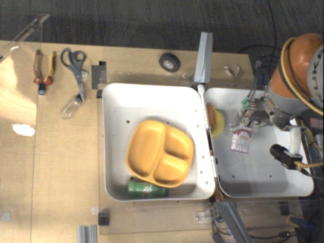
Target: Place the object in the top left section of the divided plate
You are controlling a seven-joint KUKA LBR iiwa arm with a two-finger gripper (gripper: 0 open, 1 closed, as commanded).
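Hovering right of the divided plate (161,153), my tool (249,116) sits over the right bin (263,186), and I cannot tell whether it is clenched or released. A small pink-and-white packet (241,139) lies just below it, right of the plate. Its long axis runs roughly toward and away from the camera, and I cannot tell if the two touch.

Between the plate and the packet are the left bin's (114,135) right wall and an orange-and-yellow piece (215,121), which rests against the right bin's near wall. A green can (147,188) lies on its side against the plate's lower edge, its long axis left to right.

On the table (50,176), up and left of the plate, are scissors (76,67) and pliers (43,70). A tape roll (169,62) lies above the plate.
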